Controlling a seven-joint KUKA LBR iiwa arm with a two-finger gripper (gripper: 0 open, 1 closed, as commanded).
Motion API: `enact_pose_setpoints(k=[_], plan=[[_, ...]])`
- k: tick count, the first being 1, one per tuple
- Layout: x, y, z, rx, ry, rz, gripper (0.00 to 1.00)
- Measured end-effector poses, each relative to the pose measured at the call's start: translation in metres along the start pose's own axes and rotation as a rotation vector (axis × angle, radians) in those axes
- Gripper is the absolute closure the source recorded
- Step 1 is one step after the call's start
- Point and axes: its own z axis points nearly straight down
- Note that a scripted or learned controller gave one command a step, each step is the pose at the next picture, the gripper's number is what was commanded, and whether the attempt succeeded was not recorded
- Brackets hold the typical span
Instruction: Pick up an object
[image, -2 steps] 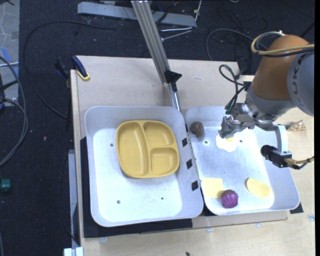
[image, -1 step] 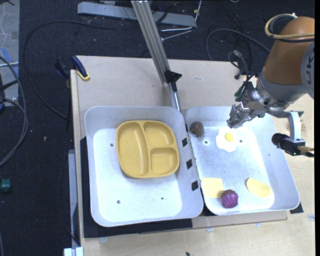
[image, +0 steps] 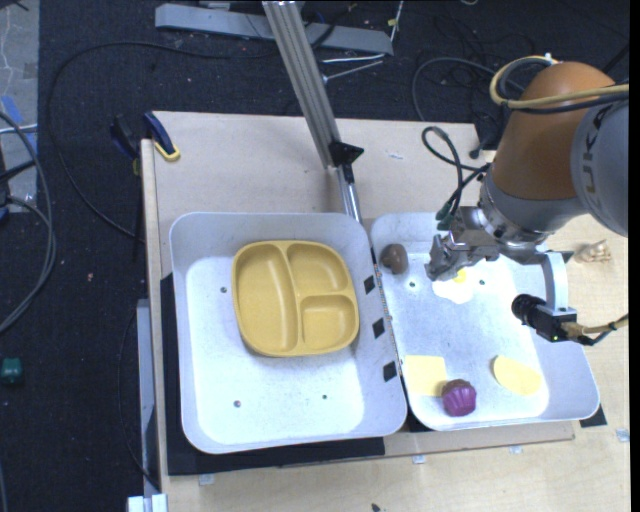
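1. Where the arm (image: 560, 130) reaches in from the right, its hand (image: 447, 262) sits low over the far part of the right bin (image: 570, 395); cannot tell whether it is open or closed, and nothing is seen gripped in it.
2. Pale yellow-white object (image: 458, 290) lies directly under and just in front of the hand, partly hidden by it; contact not clear.
3. Brown rounded object (image: 394, 258) rests at the right bin's far left corner, close against the rim, just beside the hand.
4. Near edge of right bin: yellow square piece (image: 424, 375) toward the left wall, purple object (image: 459, 398) just beside it and close to the near rim, yellow round piece (image: 517, 375) farther right.
5. Middle of the right bin floor is bare white, open between the hand and the three near-edge objects.
6. Left bin (image: 200, 400) holds a yellow divided tray (image: 295, 297), set toward its far half; bare floor on the near side and along the left wall.
7. The two bins meet edge to edge on the worktop (image: 240, 150), black clips along the seam.
8. A slanted metal pole (image: 310, 90) crosses the far worktop edge.
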Motion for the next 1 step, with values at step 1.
enact_pose_setpoints(k=[1], plan=[[0.0428, -0.0291, 0.0063, 0.000, 0.000, 0.000, 1.00]])
